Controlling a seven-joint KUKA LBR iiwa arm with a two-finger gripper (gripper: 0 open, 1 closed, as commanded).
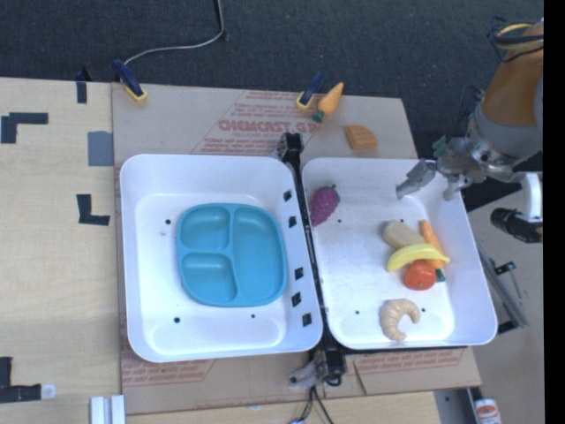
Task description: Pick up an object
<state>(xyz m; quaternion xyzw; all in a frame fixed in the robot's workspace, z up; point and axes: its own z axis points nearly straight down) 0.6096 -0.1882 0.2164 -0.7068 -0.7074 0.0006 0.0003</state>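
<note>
The gripper (434,182) hangs open and empty over the right bin's (353,321) far right corner, the toy banana (415,256) lying nearer, apart.

Pretty even, bright overhead light, soft shadows inside the white bins (132,237), slight glare on them, whole frame a bit soft.
</note>
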